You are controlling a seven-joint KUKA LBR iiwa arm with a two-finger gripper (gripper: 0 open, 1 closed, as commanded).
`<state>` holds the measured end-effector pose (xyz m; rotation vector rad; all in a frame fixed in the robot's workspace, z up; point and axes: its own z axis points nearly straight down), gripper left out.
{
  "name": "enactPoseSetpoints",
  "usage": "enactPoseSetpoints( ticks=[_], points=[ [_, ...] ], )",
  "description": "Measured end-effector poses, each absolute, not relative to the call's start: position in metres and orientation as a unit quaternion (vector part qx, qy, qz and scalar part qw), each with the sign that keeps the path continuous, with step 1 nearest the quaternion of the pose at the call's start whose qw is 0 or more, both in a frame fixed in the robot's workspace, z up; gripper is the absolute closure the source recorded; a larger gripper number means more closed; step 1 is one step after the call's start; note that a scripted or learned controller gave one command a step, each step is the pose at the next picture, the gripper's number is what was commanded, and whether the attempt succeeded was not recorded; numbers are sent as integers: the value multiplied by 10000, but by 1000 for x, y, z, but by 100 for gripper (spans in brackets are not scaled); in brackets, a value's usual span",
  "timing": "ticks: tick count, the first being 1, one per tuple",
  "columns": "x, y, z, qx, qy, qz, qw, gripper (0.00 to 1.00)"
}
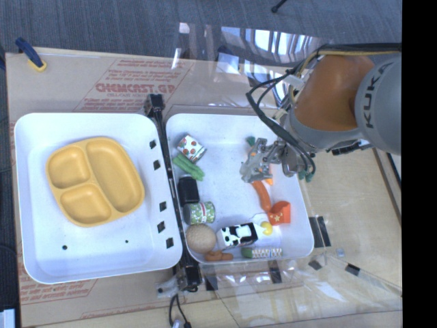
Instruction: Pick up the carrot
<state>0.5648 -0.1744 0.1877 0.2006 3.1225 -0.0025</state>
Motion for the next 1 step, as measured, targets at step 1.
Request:
enactPoseSetpoints(
  ticks=[1],
  points=[
    [536, -195, 166, -994, 9951, -5, 8, 100]
  ],
)
